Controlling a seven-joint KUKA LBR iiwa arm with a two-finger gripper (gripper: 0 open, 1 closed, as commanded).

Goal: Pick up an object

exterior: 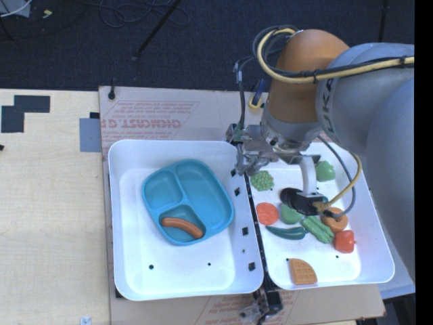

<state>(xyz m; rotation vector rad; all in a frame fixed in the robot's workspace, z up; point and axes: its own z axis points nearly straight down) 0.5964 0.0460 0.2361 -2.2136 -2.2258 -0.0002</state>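
My gripper (247, 160) hangs over the wall between the two bins, at the right bin's back left. Just right of it and a little nearer lies a green broccoli floret (262, 179), apart from the gripper. Other toy foods crowd the right bin (365, 266): a red tomato slice (267, 213), a dark green chilli (287, 233), a green cucumber (316, 229), an orange piece (335, 219), a red pepper (344, 241), a tan wafer (302, 271) and a light green piece (325, 170). I see nothing held by the gripper.
The left bin (128, 263) holds a blue divided plate (196, 188) with a sausage (181, 227) in its near compartment. The grey arm with its orange band (308, 56) covers the right bin's back. Cardboard (169, 117) lies under both bins.
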